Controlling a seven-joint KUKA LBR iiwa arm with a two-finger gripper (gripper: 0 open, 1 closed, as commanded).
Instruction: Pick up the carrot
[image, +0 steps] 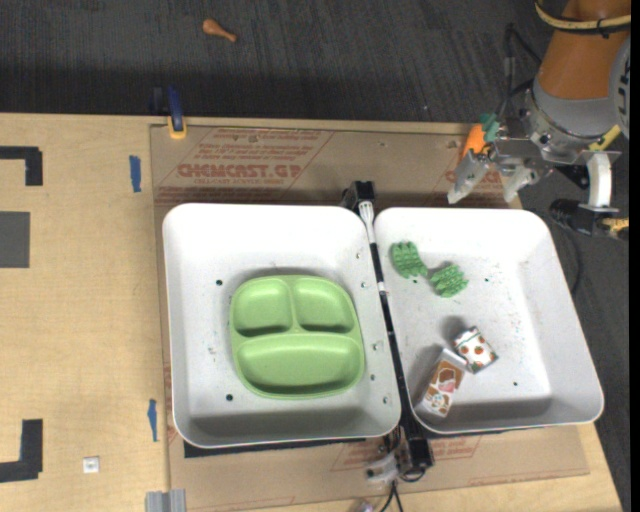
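Bench (80, 300) carries two white bins; left bin (190, 240) holds green divided plate (295, 335). Gripper (490, 180) above right bin's (530, 240) far edge, fingers closed on small orange carrot (475, 140), green top up. Likely light, stiff, smooth toy; best gripped mid-body.

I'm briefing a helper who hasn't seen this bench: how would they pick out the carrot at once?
Start at the right bin and look just past its far edge, where the grey arm's tool hangs. The carrot is the small orange piece with a green tip by that tool, above the cardboard. The green toys and small cartons lie inside the bin.
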